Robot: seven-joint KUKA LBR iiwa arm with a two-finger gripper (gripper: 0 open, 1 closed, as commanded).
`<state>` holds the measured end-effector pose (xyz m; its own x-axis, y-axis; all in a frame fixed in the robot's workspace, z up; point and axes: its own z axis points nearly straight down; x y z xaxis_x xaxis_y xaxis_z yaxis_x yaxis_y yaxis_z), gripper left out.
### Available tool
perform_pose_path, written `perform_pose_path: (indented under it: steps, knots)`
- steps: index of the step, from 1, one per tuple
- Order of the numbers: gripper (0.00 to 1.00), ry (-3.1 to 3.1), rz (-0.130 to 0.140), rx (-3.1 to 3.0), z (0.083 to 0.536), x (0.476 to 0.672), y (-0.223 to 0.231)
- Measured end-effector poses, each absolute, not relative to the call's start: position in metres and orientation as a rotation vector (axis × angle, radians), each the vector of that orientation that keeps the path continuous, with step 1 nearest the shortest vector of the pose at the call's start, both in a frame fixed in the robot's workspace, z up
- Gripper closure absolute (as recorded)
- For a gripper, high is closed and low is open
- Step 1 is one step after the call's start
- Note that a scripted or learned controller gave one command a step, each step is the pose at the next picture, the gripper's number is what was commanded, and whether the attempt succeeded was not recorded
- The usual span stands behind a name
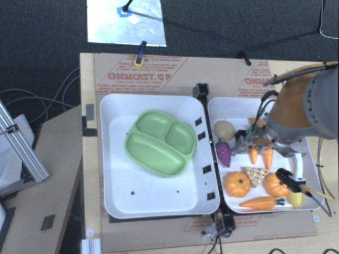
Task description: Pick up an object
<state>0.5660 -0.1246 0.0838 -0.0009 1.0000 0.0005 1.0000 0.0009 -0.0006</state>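
The right bin [310,208] holds toy food. A beige egg-shaped piece [223,129] lies at its left, with purple grapes [223,153] just below it. Two small carrots [253,155] [268,157] hang side by side in the middle. Toward the front lie an orange pumpkin [238,184], a pale wedge [256,175], a round orange fruit [273,185] and a long carrot [259,202]. My gripper [247,139] is low over the bin's middle, right of the egg-shaped piece and just above the small carrots. Whether it touches them is unclear.
The left bin [122,194] carries a green divided plate [160,142]. A raised divider [211,152] separates the two bins. My arm [296,110] covers the right bin's back right part. Cardboard [159,75] lies behind the bins.
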Motion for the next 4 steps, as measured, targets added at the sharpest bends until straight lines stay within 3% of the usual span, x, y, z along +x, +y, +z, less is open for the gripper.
perform_pose_path:
  steps: [1,2,4]
  knots:
    - [1.00,-2.224,-0.003,-2.222,0.095,0.567,-0.125]
    - [1.00,-2.228,-0.004,-2.220,0.149,0.577,-0.129]
    - [1.00,-2.227,-0.003,-2.218,0.225,0.575,-0.134]
